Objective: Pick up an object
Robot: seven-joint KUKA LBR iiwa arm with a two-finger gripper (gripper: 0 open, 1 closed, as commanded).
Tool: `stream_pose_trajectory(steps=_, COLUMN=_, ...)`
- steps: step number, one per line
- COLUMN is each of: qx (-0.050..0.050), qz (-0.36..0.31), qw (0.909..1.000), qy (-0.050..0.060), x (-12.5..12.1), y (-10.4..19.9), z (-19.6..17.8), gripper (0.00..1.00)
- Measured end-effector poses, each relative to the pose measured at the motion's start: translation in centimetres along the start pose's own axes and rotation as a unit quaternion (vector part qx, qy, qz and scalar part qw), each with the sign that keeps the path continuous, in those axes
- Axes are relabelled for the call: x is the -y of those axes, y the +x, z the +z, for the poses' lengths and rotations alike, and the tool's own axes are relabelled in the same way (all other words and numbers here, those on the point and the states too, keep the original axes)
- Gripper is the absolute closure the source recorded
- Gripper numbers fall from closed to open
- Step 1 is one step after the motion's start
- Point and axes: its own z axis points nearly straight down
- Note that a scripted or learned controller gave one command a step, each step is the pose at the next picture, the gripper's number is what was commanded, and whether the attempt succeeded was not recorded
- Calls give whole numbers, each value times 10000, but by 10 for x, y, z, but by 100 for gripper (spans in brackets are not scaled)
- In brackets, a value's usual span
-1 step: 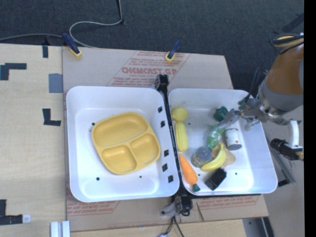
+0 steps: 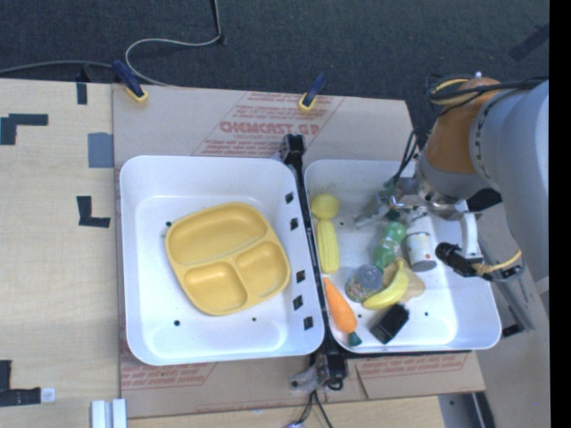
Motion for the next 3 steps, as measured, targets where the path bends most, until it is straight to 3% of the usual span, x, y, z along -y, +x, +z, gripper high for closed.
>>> stream_pose_trajectory(steps=1, qx=2, qz=9, qw=10000, qy=9, x=50, y=16, z=0, gripper=0)
stream_pose_trajectory(steps=2, qx=9, qz=12, qw=10000, qy=2, x=49, y=15, z=-10, gripper=100)
stream_pose_trajectory(steps=3, qx=-16, qz=-3, qw=10000, qy=36, x=103, y=95, z=-98, gripper=100)
